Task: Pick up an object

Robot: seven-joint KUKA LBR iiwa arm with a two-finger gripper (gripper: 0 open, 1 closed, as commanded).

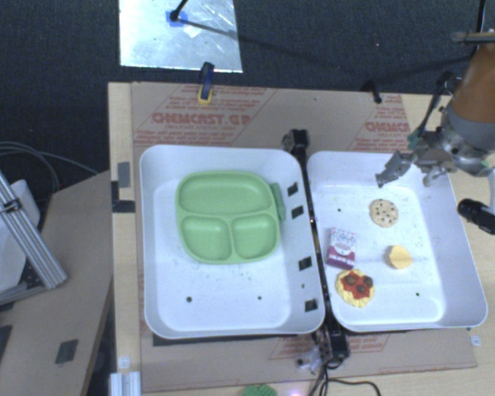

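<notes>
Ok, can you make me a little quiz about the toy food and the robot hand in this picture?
1. True or false: the green tray lies in the left bin.
2. Which item lies nearest the gripper? A) cookie B) pizza C) cheese
3. Fill in: the small packet lies in the ____ bin.

Key: 1 true; 2 A; 3 right.

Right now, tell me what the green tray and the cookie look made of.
Green tray: likely moulded plastic, matte to satin; uniform pale green, rounded compartment walls. Cookie: probably toy plastic or rubber; flat tan disc with dark spots, too small to be sure.
</notes>
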